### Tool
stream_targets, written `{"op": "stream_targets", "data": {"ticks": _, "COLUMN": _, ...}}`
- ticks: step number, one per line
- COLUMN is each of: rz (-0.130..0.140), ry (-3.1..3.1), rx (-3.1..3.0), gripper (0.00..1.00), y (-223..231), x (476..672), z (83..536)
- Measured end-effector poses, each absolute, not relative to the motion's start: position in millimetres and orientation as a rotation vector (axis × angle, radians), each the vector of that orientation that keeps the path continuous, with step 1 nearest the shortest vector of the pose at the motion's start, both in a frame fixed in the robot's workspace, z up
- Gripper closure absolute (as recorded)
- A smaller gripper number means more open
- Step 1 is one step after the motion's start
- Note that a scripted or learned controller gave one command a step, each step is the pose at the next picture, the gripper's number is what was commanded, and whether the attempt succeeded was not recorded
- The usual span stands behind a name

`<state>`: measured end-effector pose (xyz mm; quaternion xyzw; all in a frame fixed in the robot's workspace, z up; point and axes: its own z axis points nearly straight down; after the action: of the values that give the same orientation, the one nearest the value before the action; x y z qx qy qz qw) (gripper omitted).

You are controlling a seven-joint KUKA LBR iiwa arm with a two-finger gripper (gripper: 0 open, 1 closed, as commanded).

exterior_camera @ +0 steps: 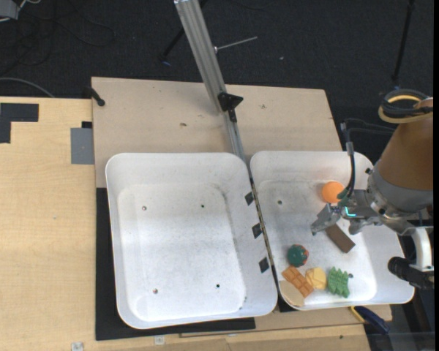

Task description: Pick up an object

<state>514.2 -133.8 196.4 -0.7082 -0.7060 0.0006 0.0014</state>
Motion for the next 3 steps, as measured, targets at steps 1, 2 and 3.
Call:
{"op": "stream_targets", "data": {"ticks": 1, "rz": 0.005, "ry": -2.216, "rx": -2.220, "gripper": 0.00, "y": -137.0, "x": 510.9, "z": 134.0}}
{"op": "stream_targets", "data": {"ticks": 2, "rz": 0.000, "ry": -2.219, "rx": -2.223, "gripper": 0.00, "y": -136.8, "x": 511.6, "z": 91.6}}
{"op": "stream_targets", "data": {"ticks": 3, "rz": -0.001, "ry": -2.210, "rx": -2.229, "gripper": 1.00, "y": -137.8, "x": 511.2, "z": 102.7}}
